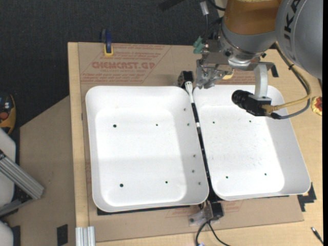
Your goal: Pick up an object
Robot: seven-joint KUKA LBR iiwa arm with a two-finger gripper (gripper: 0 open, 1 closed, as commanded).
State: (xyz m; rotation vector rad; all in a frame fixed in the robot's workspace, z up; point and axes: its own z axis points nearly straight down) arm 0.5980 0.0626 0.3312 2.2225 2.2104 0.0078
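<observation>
My gripper (206,79) hangs under the grey and orange wrist, above the far left corner of the right bin (287,152). It sits close to the ridge where the two bins meet. A small tan patch (227,75) shows beside the metal gripper body; what it is cannot be made out. A black cylindrical part (249,102) fixed to the wrist bracket juts over the back of the right bin.
The left bin (97,152) lies beside the right one on a cardboard sheet (128,60). A blue and yellow clamp (107,42) stands at the sheet's far edge. A cable (294,104) loops right from the wrist. An aluminium bar (20,176) lies at the left.
</observation>
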